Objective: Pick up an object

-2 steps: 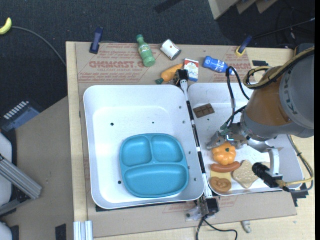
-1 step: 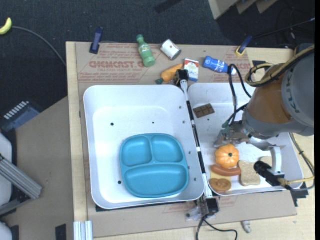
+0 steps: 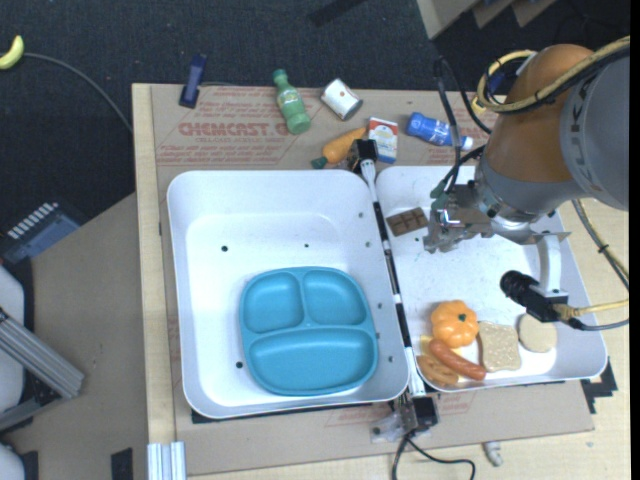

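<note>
The claw [image 3: 447,230] hangs over the right bin [image 3: 585,353], whether open or closed I cannot tell, and below it lies a small pumpkin [image 3: 455,322] (likely light, hard plastic, slippery), best pinched across its ribbed sides.

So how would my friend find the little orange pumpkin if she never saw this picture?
Look in the right white bin, the one the arm reaches over, and go to its front edge where the toy food lies in a bunch. The pumpkin sits at the left of that bunch, near the wall between the bins. It is round and bright orange with a green stem, unlike the flat bread slice beside it.
</note>
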Controlling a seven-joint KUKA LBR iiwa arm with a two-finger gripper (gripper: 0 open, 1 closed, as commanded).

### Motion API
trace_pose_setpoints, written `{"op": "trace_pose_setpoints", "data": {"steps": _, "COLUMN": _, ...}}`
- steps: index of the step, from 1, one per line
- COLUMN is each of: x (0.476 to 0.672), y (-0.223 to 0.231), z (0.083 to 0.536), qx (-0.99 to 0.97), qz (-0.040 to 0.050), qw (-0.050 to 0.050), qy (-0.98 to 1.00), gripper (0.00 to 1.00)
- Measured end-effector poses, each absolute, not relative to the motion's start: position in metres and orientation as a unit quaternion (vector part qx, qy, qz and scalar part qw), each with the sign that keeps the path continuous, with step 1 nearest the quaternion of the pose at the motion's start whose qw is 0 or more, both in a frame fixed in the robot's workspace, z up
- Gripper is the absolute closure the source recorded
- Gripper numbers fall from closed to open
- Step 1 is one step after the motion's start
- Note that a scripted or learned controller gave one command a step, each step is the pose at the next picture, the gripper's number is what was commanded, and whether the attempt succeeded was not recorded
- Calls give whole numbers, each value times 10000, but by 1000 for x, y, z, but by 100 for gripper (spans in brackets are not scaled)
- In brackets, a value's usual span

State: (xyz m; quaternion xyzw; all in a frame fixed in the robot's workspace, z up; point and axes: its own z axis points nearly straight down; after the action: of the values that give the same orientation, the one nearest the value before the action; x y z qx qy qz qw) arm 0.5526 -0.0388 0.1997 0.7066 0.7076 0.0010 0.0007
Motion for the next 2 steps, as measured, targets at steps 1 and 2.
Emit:
{"op": "trace_pose_setpoints", "data": {"steps": 1, "x": 552, "y": -40, "z": 199, "qx": 7067, "qz": -1, "qw": 2, "qy": 7075, "gripper": 0}}
{"op": "trace_pose_setpoints", "data": {"steps": 2, "x": 478, "y": -45, "z": 184, "qx": 7072, "qz": -9, "qw": -9, "qy": 7070, "gripper": 0}}
